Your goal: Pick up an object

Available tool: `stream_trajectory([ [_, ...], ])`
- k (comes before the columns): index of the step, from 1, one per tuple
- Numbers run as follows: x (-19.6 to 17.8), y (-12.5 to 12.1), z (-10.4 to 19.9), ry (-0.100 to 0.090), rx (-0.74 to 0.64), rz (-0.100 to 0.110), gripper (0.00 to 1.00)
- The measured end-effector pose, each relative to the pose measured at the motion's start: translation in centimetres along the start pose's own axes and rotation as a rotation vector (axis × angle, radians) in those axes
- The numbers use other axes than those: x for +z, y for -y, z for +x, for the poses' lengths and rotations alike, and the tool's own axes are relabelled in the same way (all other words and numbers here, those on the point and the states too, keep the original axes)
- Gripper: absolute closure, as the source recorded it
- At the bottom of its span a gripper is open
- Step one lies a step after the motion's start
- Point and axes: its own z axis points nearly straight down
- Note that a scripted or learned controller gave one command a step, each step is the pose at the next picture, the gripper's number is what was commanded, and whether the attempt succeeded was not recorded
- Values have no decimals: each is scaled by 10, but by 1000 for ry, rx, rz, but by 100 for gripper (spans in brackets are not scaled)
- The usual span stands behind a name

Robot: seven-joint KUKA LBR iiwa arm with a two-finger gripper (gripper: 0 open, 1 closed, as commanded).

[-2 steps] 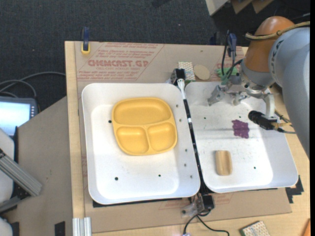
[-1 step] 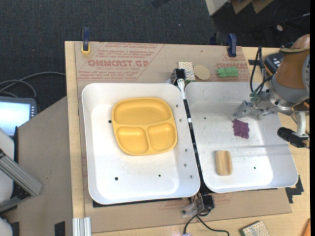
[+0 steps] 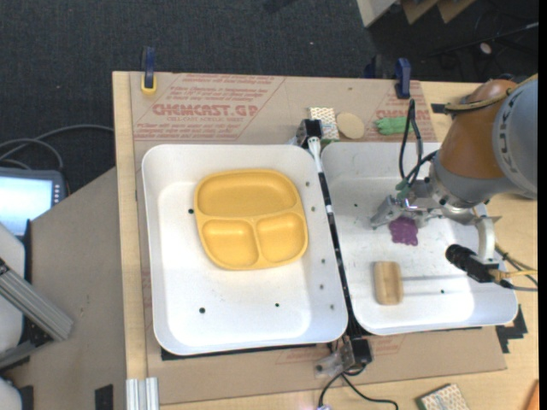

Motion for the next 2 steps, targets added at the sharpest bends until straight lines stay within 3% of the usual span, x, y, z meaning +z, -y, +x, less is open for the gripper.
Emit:
stream_trajectory([
  [1,-10,-2,-4,4,3,-6,100],
  [2,-106,-5,67,3,-4,-16,100],
])
